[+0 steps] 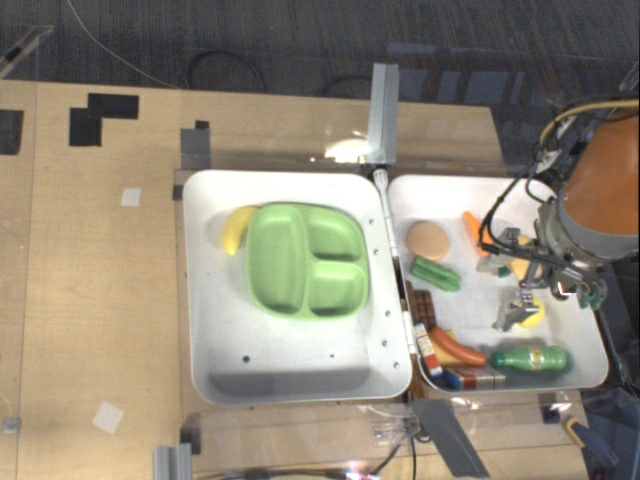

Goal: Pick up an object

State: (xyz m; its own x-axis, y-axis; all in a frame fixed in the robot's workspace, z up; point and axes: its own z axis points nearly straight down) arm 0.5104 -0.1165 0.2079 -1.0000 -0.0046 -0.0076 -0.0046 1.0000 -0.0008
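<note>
Currently nothing lifted: small yellow object lies on the floor of the right white bin, just under the metal two-finger gripper. Can't tell whether it's clenched or released. Green plastic bottle lies just nearer. Grey arm with orange band reaches in from the right, wrist angled down. Grasp and lift remain.

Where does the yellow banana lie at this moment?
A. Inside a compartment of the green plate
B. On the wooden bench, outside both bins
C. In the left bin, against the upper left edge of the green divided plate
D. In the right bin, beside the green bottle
C: the banana lies on the floor of the left bin, touching the upper left rim of the green divided plate, not in its compartments.
</note>
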